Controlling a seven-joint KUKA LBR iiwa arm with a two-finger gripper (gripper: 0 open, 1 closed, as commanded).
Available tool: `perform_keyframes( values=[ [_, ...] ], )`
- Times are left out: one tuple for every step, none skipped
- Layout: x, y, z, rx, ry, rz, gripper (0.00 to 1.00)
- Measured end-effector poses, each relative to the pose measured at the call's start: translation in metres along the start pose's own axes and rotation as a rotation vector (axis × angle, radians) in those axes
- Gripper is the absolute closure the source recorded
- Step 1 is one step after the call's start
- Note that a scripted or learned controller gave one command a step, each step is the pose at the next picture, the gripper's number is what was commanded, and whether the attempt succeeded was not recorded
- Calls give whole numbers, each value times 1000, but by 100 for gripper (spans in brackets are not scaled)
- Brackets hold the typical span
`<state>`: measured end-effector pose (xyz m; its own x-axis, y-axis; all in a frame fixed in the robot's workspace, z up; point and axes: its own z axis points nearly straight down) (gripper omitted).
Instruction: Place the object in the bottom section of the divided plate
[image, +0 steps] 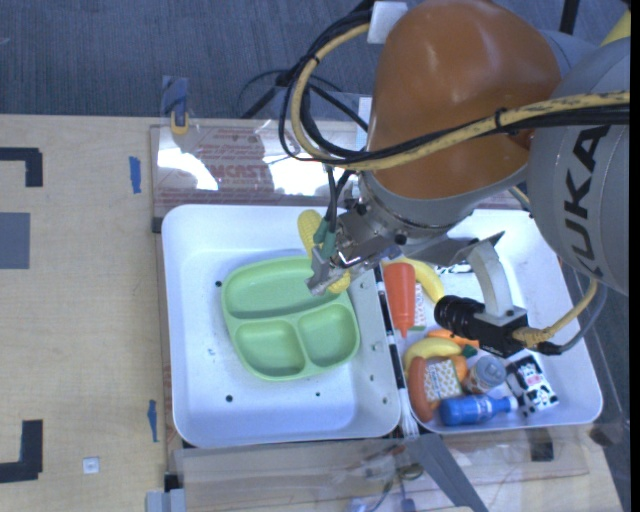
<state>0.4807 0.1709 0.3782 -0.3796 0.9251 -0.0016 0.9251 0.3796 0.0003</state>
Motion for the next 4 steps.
perform_keyframes(
  values=[
    [10, 65, 23, 0, 0, -19, 100],
    [10, 65, 23, 0, 0, -19, 0],
    [12, 67, 14, -1, -2, -22, 100],
    [-17, 117, 48, -2, 0, -161, 100]
  ],
)
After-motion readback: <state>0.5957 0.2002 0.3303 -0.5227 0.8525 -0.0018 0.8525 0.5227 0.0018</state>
